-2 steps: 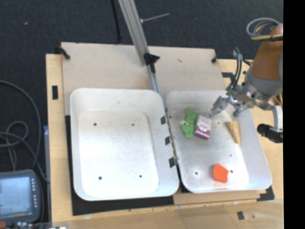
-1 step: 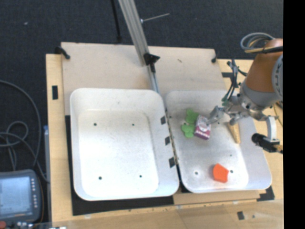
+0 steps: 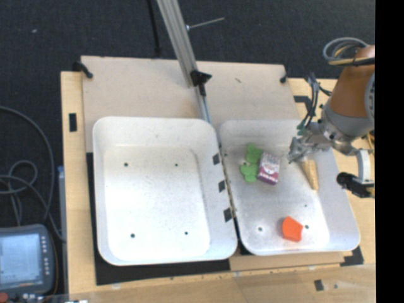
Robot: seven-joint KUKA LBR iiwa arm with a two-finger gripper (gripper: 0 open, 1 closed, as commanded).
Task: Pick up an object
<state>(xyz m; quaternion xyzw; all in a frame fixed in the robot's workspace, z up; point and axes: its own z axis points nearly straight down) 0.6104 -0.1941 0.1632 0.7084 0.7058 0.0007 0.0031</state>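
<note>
In the right bin [image 3: 334, 232] lie a green flat shape [image 3: 252, 163], a small purple and white carton [image 3: 269, 168], an orange block [image 3: 291, 228] near the front, and a tan cone-like piece [image 3: 310, 172] toward the right wall. My gripper [image 3: 299, 151] hangs over the right bin's upper right part, just left of the tan piece's top end and right of the carton. Nothing shows between its fingers.
The left bin [image 3: 107, 169] stands beside the right one, with a row of black clips along the seam [image 3: 224, 185]. A slanted metal rail [image 3: 180, 36] rises from behind the bins. A cable and a grey box [image 3: 22, 257] lie at the left.
</note>
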